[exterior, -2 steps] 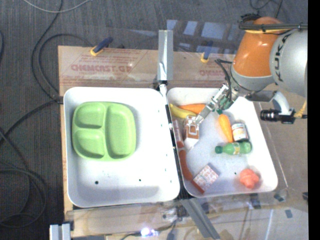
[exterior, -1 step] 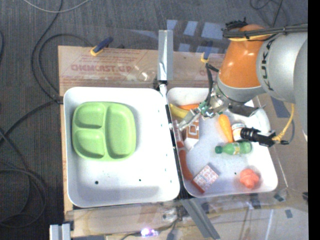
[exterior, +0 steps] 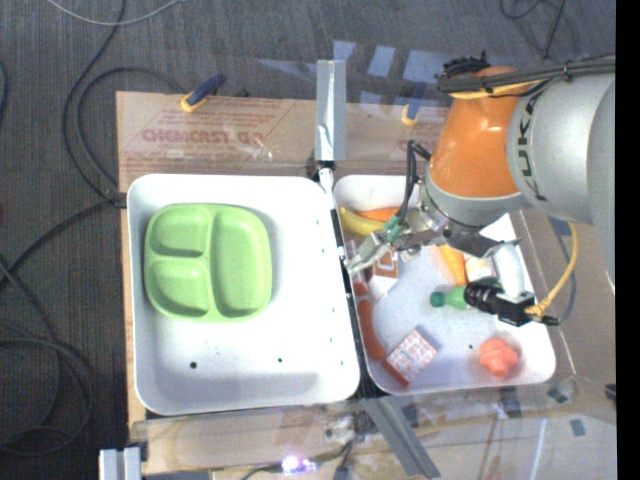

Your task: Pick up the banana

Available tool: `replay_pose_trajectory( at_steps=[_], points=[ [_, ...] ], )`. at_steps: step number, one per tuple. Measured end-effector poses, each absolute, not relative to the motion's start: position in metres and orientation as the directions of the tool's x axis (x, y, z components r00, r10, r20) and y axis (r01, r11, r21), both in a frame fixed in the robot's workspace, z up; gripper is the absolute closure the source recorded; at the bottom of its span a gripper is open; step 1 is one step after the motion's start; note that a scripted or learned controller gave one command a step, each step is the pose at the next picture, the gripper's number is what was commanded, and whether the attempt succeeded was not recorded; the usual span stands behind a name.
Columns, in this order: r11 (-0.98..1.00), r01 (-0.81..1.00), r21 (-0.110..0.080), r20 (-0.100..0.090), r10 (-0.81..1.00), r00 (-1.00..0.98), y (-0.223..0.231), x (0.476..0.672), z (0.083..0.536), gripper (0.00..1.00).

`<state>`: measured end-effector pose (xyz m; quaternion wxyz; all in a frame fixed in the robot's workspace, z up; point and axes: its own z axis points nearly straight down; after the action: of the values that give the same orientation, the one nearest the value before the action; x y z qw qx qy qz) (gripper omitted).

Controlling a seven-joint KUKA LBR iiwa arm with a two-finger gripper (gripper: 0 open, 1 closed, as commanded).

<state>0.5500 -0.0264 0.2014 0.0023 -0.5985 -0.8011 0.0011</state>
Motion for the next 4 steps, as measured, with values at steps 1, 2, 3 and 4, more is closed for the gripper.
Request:
replay_pose_trajectory(
  at_steps=[1, 2, 3, 4],
  points=[
    [0.076, 0.997, -0.008, 0.0, 0.997, -0.076, 0.037, 0.554, 0.181, 0.0],
    [0.084, 0.996, -0.006, -0.003, 0.996, -0.084, -0.023, 0.609, 0.181, 0.0],
    [0.183, 0.983, -0.007, 0.0, 0.983, -0.183, 0.082, 0.59, 0.181, 0.0],
    [0.154, 0.988, 0.001, -0.004, 0.988, -0.154, 0.14, 0.62, 0.093, 0.0]
  ],
)
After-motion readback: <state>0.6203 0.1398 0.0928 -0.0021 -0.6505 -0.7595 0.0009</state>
